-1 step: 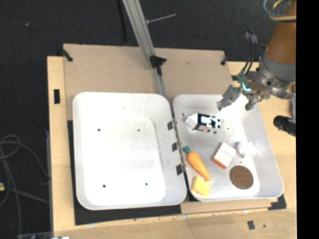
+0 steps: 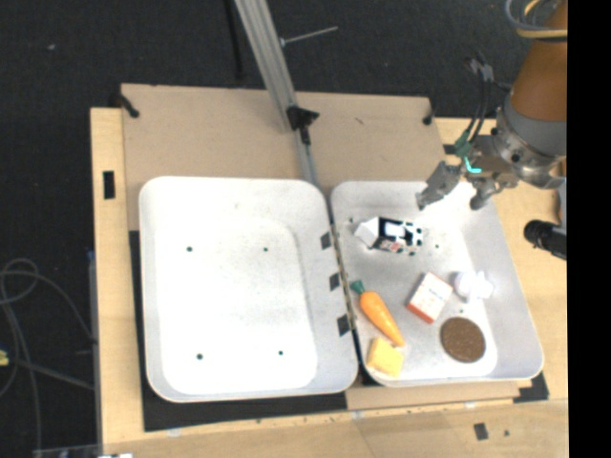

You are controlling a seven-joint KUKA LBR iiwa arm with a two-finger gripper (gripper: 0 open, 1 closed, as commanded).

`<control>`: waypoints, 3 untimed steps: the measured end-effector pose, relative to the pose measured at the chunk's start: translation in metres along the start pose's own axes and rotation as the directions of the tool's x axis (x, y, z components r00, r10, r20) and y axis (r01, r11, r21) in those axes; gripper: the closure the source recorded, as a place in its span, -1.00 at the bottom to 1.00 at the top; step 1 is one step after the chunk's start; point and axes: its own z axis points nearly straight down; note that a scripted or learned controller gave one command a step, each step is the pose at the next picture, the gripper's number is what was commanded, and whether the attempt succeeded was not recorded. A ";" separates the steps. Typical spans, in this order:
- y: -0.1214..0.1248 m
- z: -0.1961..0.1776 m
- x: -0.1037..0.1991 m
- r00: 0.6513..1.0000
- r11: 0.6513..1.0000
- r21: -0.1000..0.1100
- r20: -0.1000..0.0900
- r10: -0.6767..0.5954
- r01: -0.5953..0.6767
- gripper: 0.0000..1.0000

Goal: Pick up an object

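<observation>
Hovering over the far right corner of the right shallow white bin [image 2: 506, 284], the two-finger gripper [image 2: 458, 193] has its grey fingers [image 2: 436, 187] splayed wide with nothing between them. Above it, the grey wrist joins the orange band of the arm [image 2: 541, 84], reaching in from the right.

Just below and to the left of the fingertips lies a small white carton with black and red print [image 2: 389, 234], apart from the gripper (a clear gap shows between them). Further toward the near side sits a small white and orange box [image 2: 429, 298], with a crumpled white lump [image 2: 473, 284] beside it on the right. A round brown disc [image 2: 463, 339] rests near the front rim. Along the left wall, an orange toy carrot with a green tip [image 2: 379, 315] lies at a slant, its thick end touching a yellow wedge-shaped block [image 2: 385, 357].

Next door, the left shallow white bin [image 2: 234, 284] shows a few dark dots. A slanted grey metal rail [image 2: 270, 55] crosses the tan bench [image 2: 210, 132] behind the bins.
</observation>
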 end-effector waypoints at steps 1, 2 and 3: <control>-0.010 0.056 0.000 1.000 1.000 0.006 0.002 0.004 -0.004 -1.00; -0.002 0.106 0.004 1.000 1.000 0.006 0.002 0.006 -0.006 -1.00; -0.004 0.150 -0.003 1.000 1.000 0.005 0.003 0.006 -0.006 -1.00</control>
